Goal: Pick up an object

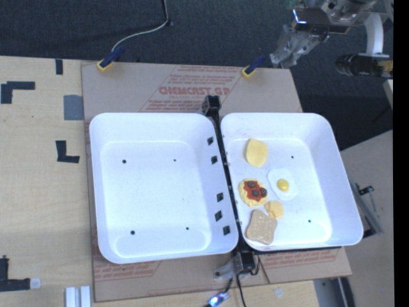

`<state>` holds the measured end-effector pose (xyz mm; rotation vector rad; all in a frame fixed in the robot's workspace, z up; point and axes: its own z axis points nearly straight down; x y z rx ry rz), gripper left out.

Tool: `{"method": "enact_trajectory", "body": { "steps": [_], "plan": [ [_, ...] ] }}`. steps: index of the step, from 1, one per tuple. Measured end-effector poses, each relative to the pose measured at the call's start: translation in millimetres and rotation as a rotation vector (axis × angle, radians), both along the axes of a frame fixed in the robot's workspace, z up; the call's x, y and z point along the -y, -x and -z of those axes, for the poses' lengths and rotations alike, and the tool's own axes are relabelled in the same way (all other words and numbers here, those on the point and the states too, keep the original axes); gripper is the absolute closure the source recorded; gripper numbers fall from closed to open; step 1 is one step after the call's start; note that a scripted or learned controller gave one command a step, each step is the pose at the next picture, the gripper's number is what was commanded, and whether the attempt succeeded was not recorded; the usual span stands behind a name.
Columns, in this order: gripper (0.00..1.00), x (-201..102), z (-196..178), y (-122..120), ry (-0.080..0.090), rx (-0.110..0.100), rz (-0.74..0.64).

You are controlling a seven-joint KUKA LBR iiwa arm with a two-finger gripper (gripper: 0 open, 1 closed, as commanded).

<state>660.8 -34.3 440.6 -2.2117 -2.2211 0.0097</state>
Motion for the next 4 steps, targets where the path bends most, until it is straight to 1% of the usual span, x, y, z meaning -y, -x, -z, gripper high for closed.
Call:
{"method": "enact_trajectory", "body": {
  "steps": [1, 2, 3, 4],
  "plan": [
    [1.0, 5.4, -100.3, -7.8, 0.001, 0.019, 0.001],
    [1.0, -31.6, 32.8, 2.3, 0.0, -0.005, 0.001],
    [1.0, -36.6, -85.4, -7.8, 0.001, 0.021, 0.001],
    [1.0, -120.5, 67.7, -6.2, 0.001, -0.003, -0.003]
  ]
}}
